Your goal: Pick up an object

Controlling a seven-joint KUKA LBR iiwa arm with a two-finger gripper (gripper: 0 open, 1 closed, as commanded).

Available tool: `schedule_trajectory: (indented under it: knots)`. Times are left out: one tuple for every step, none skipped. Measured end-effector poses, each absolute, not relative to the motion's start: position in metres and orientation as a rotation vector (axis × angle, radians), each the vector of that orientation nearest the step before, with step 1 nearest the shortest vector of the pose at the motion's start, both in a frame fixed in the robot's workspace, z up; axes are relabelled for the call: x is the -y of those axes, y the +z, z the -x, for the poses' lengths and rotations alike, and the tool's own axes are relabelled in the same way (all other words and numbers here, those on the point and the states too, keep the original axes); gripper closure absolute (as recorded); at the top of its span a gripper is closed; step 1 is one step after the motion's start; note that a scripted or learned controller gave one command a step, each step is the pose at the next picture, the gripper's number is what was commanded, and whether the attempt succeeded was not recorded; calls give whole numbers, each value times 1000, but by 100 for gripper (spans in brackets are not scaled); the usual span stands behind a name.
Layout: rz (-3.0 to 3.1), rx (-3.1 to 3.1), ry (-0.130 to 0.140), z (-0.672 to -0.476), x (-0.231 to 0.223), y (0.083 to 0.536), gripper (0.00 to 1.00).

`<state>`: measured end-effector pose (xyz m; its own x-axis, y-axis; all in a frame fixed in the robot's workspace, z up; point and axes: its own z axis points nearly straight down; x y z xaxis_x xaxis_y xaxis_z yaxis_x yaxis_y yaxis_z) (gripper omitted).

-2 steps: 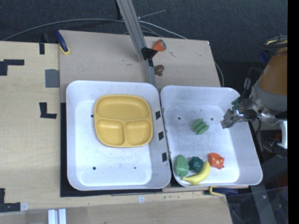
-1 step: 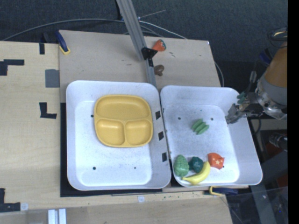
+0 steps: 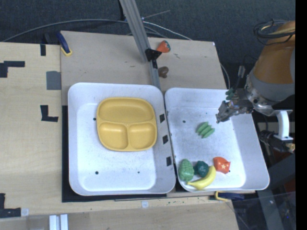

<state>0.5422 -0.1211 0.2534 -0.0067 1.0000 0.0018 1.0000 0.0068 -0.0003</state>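
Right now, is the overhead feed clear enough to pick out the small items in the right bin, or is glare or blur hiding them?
Camera view: lighting is even, with no strong glare on the right bin; the green piece, banana and red item read clearly, though soft in fine detail. The tool is dark and slightly blurred, so its outline is hard to resolve.
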Motion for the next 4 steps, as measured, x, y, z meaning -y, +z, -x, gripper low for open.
schedule_trajectory:
  knots:
    - [2211, 2228, 1, -554, 64, 238, 100]
    - [2211, 2230, -2, -571, 5, 243, 100]
    - [2213, 2227, 2, -584, -37, 233, 100]
    - [2213, 2228, 2, -599, -89, 220, 100]
